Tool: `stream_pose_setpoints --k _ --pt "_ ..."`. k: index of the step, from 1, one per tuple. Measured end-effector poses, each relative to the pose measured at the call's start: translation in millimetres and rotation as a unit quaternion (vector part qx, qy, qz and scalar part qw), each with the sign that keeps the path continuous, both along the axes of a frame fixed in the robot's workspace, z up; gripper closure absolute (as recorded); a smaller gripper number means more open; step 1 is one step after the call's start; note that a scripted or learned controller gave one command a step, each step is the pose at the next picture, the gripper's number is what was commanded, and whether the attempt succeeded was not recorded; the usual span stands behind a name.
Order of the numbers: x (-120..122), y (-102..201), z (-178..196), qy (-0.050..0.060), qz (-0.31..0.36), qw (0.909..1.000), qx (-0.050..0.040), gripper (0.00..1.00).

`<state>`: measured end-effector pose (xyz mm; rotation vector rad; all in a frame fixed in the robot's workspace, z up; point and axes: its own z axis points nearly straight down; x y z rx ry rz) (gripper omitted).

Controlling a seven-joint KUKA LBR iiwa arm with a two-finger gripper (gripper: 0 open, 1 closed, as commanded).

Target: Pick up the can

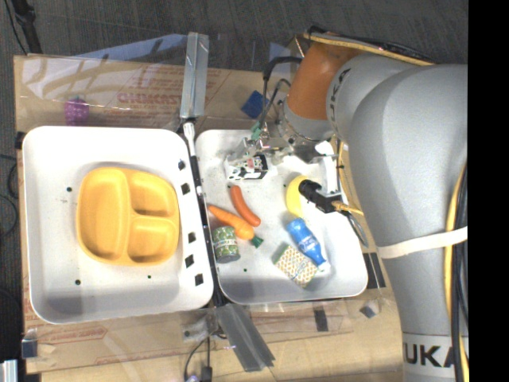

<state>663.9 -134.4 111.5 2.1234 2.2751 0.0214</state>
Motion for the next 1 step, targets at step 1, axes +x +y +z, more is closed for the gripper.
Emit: stream_pose_setpoints --k 1 --pt "2.9 -0.7 15.8 -0.004 0.002 1.0 -0.0008 1.0"
